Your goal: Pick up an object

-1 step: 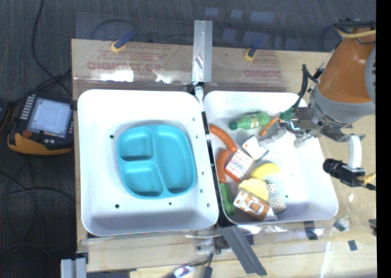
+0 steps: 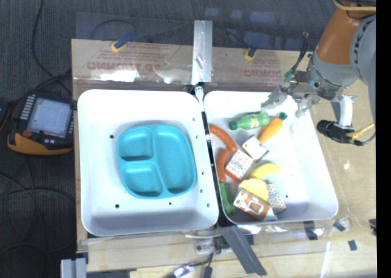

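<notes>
Carrot: lying on the white floor of the right bin, just right of the green bottle and seemingly touching its cap end, tilting with the pointed end down and away from the bottle. Probably resting so because of being tipped in loosely with the other toy food, not set down with care.

Hovering above and to the right of the green bottle: gripper, fingers spread apart and gripping nothing, hanging from the grey arm reaching in from beyond the bottle's right. Likely being kept released so as to straddle something narrow, and the carrot and the bottle are looking like the nearest candidates.

Crowding below the green bottle: red sausage down and to its left, white box directly under it, small carton lower again, then banana, cheese wedge and orange box heaping together farthest down. Judging the heap as harder picking, being packed tight and leaving little room for fingers.

Sitting well left of the green bottle, past the divider: teal plate in the left bin, lying flat and apart from everything else.

Judging the task as not yet done, nothing being lifted.
</notes>
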`<control>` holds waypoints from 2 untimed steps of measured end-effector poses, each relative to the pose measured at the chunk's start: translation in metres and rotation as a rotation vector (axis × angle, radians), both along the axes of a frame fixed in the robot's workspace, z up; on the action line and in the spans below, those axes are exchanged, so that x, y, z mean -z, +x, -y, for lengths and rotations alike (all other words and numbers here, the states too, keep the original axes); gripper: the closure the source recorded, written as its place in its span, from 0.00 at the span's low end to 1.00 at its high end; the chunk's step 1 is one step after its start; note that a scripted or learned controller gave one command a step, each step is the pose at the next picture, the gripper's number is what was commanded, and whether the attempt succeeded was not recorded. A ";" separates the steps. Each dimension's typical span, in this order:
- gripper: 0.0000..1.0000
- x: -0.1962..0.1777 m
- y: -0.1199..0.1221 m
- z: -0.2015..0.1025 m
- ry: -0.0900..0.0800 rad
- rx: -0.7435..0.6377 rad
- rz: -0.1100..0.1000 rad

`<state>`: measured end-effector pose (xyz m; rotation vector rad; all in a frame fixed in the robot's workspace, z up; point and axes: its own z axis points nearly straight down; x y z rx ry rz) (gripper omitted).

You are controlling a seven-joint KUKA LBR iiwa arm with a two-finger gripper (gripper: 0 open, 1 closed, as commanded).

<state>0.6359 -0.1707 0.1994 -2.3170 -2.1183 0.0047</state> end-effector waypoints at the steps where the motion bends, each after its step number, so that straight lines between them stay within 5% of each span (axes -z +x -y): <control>1: 0.00 0.106 -0.006 0.020 0.000 0.028 0.002; 2: 1.00 0.097 -0.007 0.019 0.000 0.026 0.000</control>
